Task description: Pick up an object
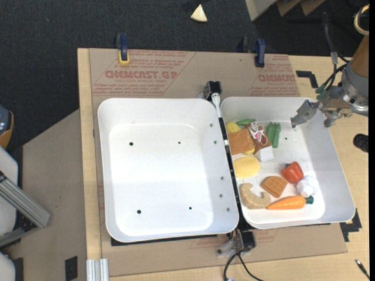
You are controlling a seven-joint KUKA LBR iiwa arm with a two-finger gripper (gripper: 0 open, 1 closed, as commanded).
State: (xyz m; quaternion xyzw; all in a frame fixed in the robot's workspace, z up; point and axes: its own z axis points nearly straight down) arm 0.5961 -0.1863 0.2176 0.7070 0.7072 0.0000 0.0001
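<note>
The tabletop (pixel 176 69) is a brown cardboard-coloured sheet with red printed lettering, held at its far edge by two blue clamps (pixel 122 41). On it sit two shallow white bins side by side, their inner rims touching. The left bin (pixel 117 157) shows a bare white floor with four small dark dots. The right bin (pixel 328 168) holds a cluster of toy food gathered against its left half.

The grey arm (pixel 357 81) reaches in from the right, with its claw (pixel 316 113) hanging over the far right part of the right bin, above bare floor and well apart from the toys. Its two fingers stand spread wide with nothing between them.

Among the toys, a brown slice of bread (pixel 241 141) lies near the far left of the pile, with a yellow lemon-like piece (pixel 246 167) just beside it on the near side. A tan curved piece (pixel 253 196) rests at the near left, touching an orange carrot (pixel 287 203) that lies along the near edge. A waffle-patterned biscuit (pixel 274 185) sits just above the carrot. A red pepper (pixel 293 171) stands to its right, with a small white piece (pixel 305 187) beside it. A green vegetable (pixel 273 133) lies at the far side of the pile, next to a small red-and-white packet (pixel 258 134).
</note>
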